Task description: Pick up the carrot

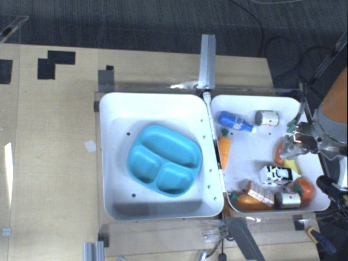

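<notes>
The carrot (223, 151) is a small orange cone with a green top. It lies along the left wall of the right bin (250, 99), pointing toward the front. My gripper (296, 138) hangs over the right side of that bin, well to the right of the carrot and apart from it. It hovers just above an orange and yellow item (282, 155). The arm's orange band (334, 105) shows at the right edge.
A blue divided plate (163, 159) sits in the left bin (114, 145). The right bin also holds a blue bottle (235, 122), a small can (266, 118), a black-and-white toy (276, 174) and several food items (272, 198) along the front wall.
</notes>
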Controlling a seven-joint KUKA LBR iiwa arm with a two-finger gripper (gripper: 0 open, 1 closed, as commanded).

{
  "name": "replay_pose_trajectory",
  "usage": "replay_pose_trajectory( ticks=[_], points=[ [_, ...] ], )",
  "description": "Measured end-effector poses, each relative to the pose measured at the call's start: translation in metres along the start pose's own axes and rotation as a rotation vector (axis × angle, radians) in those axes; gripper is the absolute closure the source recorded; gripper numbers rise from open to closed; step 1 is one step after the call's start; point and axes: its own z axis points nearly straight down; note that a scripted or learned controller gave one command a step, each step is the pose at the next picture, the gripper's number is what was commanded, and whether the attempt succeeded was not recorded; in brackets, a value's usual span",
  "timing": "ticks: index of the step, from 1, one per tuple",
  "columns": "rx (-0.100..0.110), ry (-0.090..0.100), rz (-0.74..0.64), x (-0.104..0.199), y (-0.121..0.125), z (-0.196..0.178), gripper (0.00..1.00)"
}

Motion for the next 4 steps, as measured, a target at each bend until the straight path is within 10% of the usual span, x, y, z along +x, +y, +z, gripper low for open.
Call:
replay_pose_trajectory(
  ticks=[2,3,4],
  points=[
    [0.002,0.001,-0.241,0.027,-0.010,0.036,1.00],
    [0.001,0.001,-0.437,0.051,0.102,0.051,1.00],
    [0.000,0.001,-0.683,0.035,0.080,0.036,1.00]
  ],
)
